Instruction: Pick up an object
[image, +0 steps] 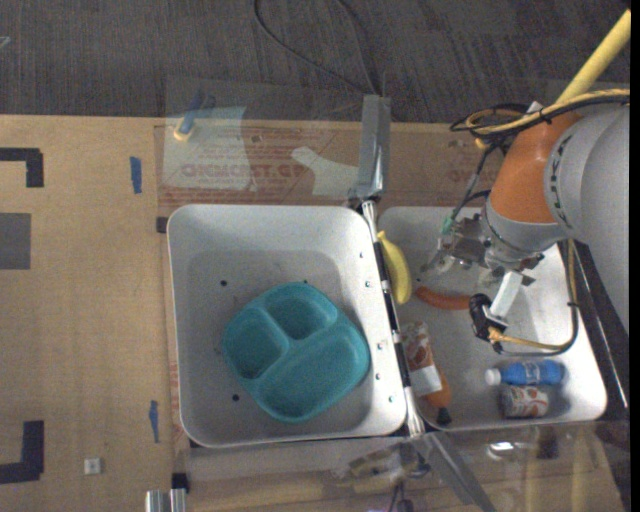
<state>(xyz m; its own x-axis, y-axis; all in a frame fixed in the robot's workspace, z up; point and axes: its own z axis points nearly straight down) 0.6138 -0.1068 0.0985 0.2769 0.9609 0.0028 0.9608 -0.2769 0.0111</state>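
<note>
The arm (560, 170) reaches in from the right and hangs over the right bin (590, 400). Its gripper (452, 250) sits over the top part of that bin, and its fingers are lost in the tangle of wires and metal, so I cannot tell if they are apart or together. Nothing shows between them.

The closest thing to grab looks like the orange sausage (443, 297). It lies just below the gripper in the view, flat on the bin floor. Its long side runs left to right, so the fingers would need to close across its short way.

The yellow banana (396, 268) is also near, just to the left of the gripper, right by the wall between the two bins. Its long side runs up and down in the view.

Farther off, toward the front of the bin, lie a brown bottle (424, 365), a blue bottle (527, 374) and a small can (522, 401).

The left bin (200, 240) has a teal tray (295, 350) in it, well apart from the gripper.

I think the next move is a short drop onto the sausage.
</note>
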